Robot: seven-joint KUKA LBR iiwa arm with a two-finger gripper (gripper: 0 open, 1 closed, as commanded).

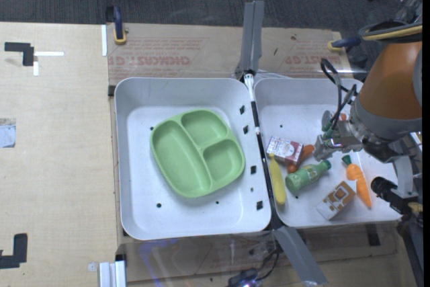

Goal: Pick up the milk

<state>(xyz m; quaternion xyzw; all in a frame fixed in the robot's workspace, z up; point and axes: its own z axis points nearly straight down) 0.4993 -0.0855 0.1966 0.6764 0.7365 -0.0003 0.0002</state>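
A small white and brown carton [338,200], which looks like the milk, lies on its side near the front right corner of the right bin [295,96]. My gripper [329,143] hangs over the middle of that bin, up and a little left of the carton and apart from it. It sits just above the cap end of a green bottle [308,176]. The arm's grey wrist and orange band [393,87] cover the bin's right side.
In the right bin also lie a red and white pack [283,149], a yellow corn-like piece [277,181] along the left wall, and an orange carrot [360,183] beside the carton. The left bin [134,205] holds a green divided plate [196,152].
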